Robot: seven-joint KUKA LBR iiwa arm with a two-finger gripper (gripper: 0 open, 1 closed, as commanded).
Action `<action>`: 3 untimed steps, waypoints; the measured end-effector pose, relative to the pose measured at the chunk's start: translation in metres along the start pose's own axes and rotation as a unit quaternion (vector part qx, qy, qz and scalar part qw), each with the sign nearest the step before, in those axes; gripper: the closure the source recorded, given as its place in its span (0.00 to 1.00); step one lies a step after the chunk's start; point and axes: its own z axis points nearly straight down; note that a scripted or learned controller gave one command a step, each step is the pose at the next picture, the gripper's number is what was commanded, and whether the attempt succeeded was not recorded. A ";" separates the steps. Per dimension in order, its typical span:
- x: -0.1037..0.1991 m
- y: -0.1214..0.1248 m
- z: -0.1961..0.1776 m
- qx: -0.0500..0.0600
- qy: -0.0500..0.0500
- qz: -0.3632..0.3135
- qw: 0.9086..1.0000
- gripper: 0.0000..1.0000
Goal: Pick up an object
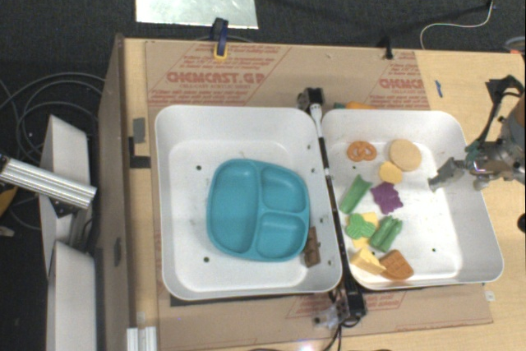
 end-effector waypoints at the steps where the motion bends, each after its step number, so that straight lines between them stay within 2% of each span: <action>1: 0.054 0.048 0.051 0.000 0.001 -0.004 1.000 0.00; 2: 0.064 0.050 0.136 -0.001 0.001 0.000 1.000 0.00; 3: 0.069 0.025 0.135 0.002 0.001 0.001 1.000 0.00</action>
